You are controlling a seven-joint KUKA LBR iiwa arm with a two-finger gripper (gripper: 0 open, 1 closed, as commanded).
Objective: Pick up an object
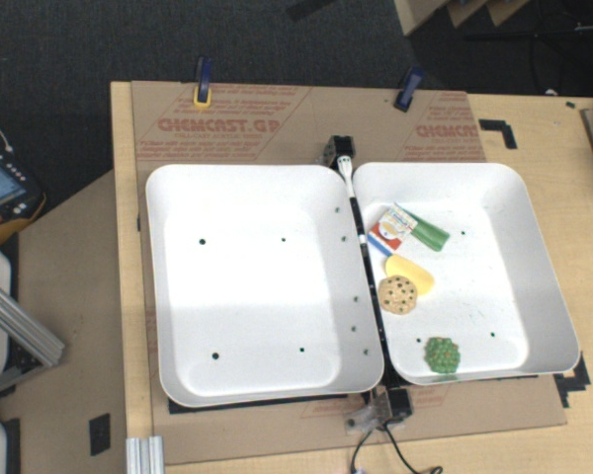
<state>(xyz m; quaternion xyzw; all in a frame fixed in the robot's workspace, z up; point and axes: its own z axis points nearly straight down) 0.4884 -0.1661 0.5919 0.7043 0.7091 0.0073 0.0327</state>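
— So, where are the things for picking lying at this moment?

— All of them are sitting in the right bin (534,265), gathered toward its left half; a round speckled cookie (397,293) is resting close to the left wall; a yellow piece (416,274) is touching it on the far-right side.

— And farther back?

— A white packet with red and blue print (389,231) is lying just beyond the yellow piece; a green stick-like thing (428,235) is pressing against the packet's right side, pointing slantwise to the right; a bushy green lump (441,355) is sitting alone by the near wall, well apart from the rest.

— How is the claw standing relative to them: spread, pressed together, pinching something?

— I cannot tell its state; I cannot tell either how the cookie or its neighbours are lying relative to it.

— What else is showing around them?

— The left bin (178,294) is lying beside the right one, their rims meeting along the middle; both are resting on a brown printed board (277,121); two blue clamps (203,77) are gripping the board's far edge; a cable (385,442) is trailing off the near edge.
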